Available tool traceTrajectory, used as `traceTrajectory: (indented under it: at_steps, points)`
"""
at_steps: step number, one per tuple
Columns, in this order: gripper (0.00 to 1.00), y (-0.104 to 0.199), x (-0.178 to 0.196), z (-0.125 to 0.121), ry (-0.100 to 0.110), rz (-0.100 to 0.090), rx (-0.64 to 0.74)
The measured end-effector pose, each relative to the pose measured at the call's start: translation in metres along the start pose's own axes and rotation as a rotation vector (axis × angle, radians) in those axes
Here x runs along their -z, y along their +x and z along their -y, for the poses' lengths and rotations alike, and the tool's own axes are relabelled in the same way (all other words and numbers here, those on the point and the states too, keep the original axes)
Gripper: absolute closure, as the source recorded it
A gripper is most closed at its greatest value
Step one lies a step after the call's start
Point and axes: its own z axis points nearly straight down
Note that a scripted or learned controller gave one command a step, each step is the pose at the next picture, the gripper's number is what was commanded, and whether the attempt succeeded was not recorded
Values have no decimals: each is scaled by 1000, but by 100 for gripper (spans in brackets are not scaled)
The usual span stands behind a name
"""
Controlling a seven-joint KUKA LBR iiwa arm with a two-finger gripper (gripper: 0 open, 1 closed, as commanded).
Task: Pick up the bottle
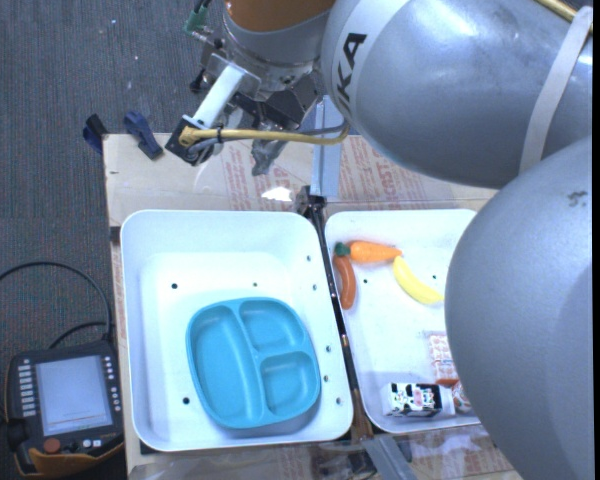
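Gripper [264,156]: it hangs beyond the far rim of the bins, over the brown bench top, near the gap between the two bins. A yellow cable passes across it.
Gripper state: I cannot tell whether it is spread or pressed together; the wrist and dark parts cover it.
Held object: I see nothing in it.
Nearest things: an orange toy carrot [372,252], a red toy sausage [346,283] and a yellow toy banana [417,280] lie at the far end of the right white bin [400,224].
Bottle: I judge it is the small white container with black patches [412,398], at the near rim of the right white bin, beside the grey arm.
Long axis: it lies on its side, along the near rim.
Direction from gripper: toward the camera and to the view's right, well apart.
Left white bin [140,268]: it holds a blue divided plastic plate [252,363].
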Motion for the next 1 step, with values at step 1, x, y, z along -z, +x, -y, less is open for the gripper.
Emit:
traceTrajectory:
  at_steps: [1]
  points:
    - [100,-1,34,2,-1,-3,-19]
